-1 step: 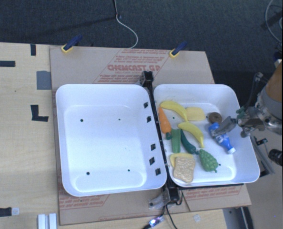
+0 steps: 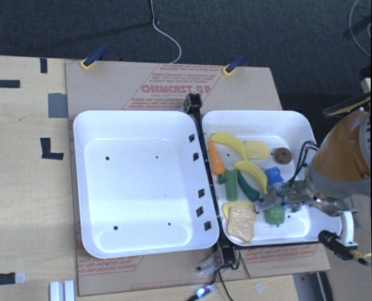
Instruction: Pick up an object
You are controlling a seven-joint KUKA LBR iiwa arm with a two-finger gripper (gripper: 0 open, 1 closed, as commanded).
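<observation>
Your gripper hangs low in the right bin, with the green block just below; I cannot tell its grip.

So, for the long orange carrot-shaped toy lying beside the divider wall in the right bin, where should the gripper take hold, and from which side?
Probably at the middle of the long orange carrot-shaped toy, coming straight down from above. It lies flat and narrow, running along the divider, so the fingers should close across its width. The dark green piece sits close by its lower end, so the upper half looks freer.
</observation>
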